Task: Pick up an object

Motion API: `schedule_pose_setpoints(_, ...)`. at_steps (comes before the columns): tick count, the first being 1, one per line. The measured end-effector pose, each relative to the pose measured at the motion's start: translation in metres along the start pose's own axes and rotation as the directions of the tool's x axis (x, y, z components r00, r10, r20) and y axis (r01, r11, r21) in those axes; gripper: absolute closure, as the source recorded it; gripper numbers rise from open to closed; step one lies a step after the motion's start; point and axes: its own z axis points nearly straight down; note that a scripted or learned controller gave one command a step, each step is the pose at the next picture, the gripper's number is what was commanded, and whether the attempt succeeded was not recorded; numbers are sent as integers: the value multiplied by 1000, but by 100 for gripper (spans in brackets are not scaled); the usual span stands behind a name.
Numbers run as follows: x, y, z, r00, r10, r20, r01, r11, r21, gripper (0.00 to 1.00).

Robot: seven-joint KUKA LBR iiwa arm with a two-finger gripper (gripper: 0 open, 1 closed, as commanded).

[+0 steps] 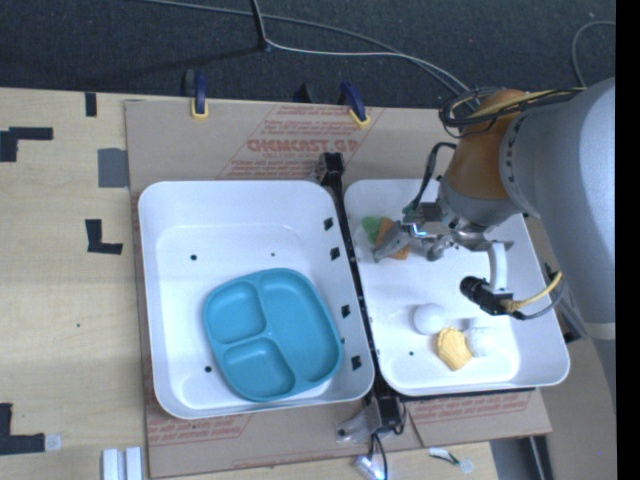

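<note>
You had one fixed camera above the bench, looking down at a slant on both shallow white plastic bins, set far enough to frame them whole, while the grey arm entered from the right.

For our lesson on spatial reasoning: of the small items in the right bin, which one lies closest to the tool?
The green and orange item, at the bin's far left by the tool. The white ball and yellow lump lie nearer the front.

In the right bin, the arm blocks the far side. A white ball and yellow toy crowd the near floor. A blue plate covers the left bin's near half.
</note>
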Motion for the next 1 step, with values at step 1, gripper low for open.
schedule_pose_setpoints(1, 22, 31, -1, 1000, -1, 0, 1, 1000, -1, 0)
